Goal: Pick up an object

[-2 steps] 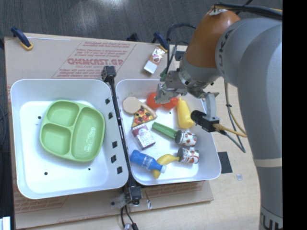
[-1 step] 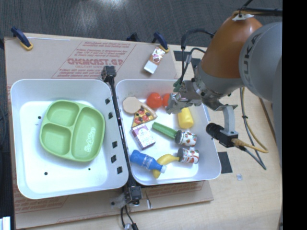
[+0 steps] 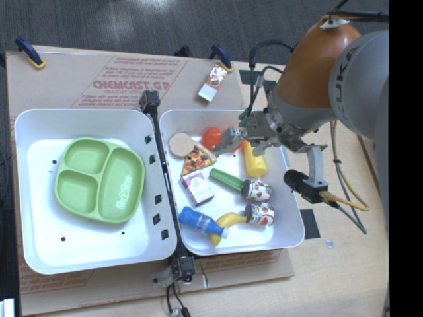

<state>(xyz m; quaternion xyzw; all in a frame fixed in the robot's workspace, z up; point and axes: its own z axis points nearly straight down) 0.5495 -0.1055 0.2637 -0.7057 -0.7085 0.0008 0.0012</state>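
The right bin (image 3: 291,226) holds several toy foods: a red ball (image 3: 212,137), a tan round disc (image 3: 180,144), a pizza slice (image 3: 198,158), a pink carton (image 3: 197,188), a green stick (image 3: 227,178), a yellow bottle (image 3: 255,163), two small cans (image 3: 259,191) (image 3: 262,215), a yellow banana (image 3: 228,219) and a blue bottle (image 3: 197,220). My gripper (image 3: 231,140) hovers over the bin's upper middle, between the red ball and the yellow bottle. It looks open, with nothing between its fingers.
The left bin (image 3: 26,137) holds a green divided plate (image 3: 100,179). A small red-and-white carton (image 3: 213,84) lies on the cardboard behind the bins. Black clips (image 3: 150,100) join the bins at the divider. Cables trail at the right.
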